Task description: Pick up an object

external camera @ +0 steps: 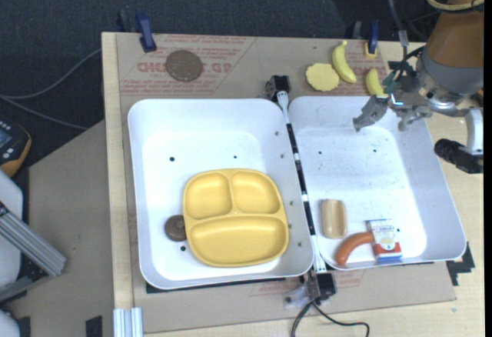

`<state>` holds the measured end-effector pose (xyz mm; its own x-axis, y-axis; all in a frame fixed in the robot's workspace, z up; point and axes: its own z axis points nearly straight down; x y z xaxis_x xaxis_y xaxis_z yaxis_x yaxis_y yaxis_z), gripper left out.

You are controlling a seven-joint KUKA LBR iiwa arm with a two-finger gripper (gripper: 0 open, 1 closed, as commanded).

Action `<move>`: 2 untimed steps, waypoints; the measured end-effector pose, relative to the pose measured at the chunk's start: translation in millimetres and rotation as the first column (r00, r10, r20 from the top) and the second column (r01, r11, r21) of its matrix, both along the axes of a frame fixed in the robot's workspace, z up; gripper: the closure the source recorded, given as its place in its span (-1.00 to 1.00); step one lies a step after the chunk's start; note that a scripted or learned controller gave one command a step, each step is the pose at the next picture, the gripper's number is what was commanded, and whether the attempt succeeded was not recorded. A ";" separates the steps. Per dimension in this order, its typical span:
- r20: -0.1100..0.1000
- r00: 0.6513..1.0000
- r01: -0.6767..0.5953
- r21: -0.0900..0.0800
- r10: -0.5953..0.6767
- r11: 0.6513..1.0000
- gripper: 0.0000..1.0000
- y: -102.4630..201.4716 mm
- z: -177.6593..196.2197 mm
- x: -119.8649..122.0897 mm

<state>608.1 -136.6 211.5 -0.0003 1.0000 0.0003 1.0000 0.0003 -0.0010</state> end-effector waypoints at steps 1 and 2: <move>-0.014 1.000 0.003 0.004 -0.003 1.000 -1.00 10.7 -78.3 -84.7; -0.008 1.000 0.000 0.004 0.000 1.000 -1.00 41.4 -107.4 -123.2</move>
